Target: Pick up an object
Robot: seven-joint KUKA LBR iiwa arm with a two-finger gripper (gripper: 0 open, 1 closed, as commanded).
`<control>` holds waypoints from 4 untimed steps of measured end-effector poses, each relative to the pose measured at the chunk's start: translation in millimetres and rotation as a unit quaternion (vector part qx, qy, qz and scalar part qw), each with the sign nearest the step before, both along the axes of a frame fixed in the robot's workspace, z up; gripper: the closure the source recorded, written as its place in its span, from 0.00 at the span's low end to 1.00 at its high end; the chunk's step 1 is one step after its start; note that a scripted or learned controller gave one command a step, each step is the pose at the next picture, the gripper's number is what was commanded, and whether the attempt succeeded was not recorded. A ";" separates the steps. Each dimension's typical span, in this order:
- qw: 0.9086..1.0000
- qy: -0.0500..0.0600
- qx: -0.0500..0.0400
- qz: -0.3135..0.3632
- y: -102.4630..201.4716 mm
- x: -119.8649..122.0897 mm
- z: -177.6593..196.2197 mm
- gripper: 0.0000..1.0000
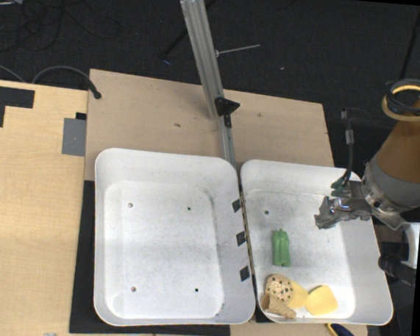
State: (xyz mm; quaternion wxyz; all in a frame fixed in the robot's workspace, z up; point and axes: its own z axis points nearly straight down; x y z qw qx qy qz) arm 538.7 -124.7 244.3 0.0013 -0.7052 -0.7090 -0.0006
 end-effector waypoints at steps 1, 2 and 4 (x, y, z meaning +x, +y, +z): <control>1.000 0.000 0.000 -0.001 41.9 18.7 4.5 1.00; 1.000 0.001 -0.001 -0.001 98.3 43.2 -4.0 1.00; 1.000 0.000 -0.001 -0.001 199.6 85.6 -9.2 1.00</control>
